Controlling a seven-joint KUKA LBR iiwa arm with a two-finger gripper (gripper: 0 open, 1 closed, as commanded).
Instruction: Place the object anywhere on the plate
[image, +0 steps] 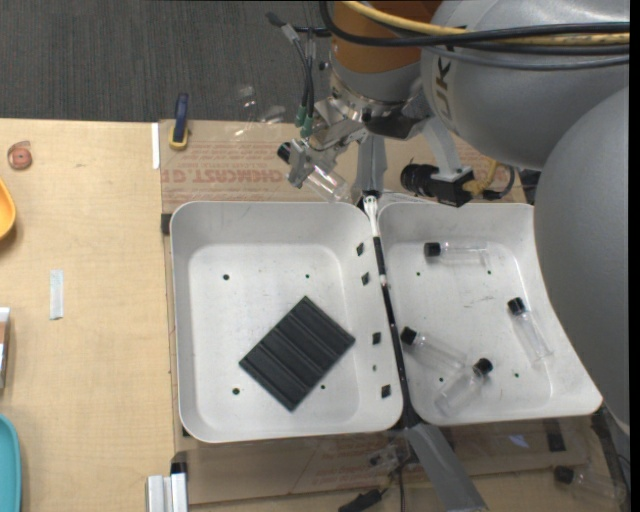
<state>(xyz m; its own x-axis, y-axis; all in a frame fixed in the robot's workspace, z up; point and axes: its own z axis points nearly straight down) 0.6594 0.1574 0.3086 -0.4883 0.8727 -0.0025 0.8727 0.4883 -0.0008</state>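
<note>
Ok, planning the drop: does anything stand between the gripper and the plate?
Nothing visible does. The gripper hangs over the left bin's back rim, the plate lies flat in that bin, and the vials lie in the right bin.

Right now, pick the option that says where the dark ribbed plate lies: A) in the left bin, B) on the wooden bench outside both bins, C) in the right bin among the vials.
A: the dark ribbed plate lies flat on the floor of the left bin, while the clear vials sit in the right bin.
</note>
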